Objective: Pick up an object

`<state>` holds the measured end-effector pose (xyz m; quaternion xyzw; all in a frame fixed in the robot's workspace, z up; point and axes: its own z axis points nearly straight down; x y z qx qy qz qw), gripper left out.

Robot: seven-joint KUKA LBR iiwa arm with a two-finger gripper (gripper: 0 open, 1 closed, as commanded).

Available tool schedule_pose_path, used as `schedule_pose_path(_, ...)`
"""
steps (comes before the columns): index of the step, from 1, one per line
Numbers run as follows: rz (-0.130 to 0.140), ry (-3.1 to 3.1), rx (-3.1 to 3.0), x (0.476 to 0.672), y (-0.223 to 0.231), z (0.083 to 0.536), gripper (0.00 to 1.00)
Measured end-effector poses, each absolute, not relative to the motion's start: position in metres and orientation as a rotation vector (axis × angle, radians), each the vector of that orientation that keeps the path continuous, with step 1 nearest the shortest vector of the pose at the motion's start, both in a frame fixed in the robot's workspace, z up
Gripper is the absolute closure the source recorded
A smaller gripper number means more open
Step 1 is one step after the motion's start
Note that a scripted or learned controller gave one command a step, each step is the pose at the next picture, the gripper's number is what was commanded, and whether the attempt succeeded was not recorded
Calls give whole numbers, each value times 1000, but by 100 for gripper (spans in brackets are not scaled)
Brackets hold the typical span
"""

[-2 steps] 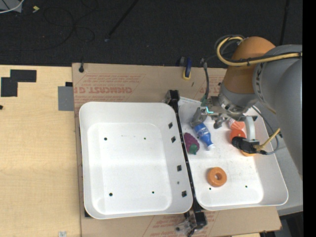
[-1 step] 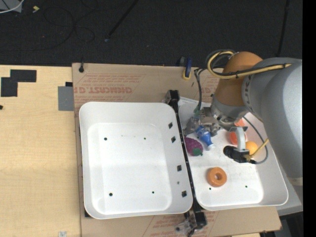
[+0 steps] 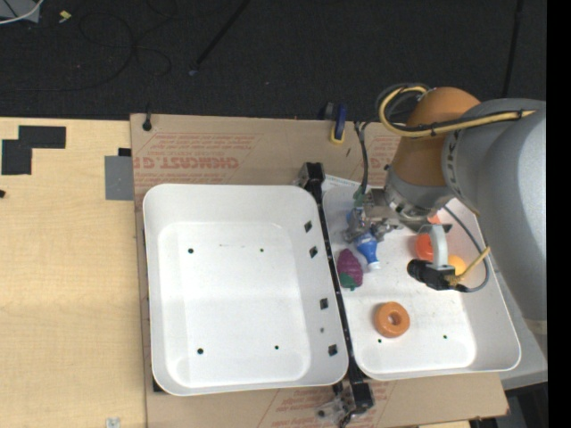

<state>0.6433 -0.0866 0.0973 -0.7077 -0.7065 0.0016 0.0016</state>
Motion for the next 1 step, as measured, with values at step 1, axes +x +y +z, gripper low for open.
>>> schedule_pose_path(1, -12, -2232, -2215, 641, -12, 194, 100)
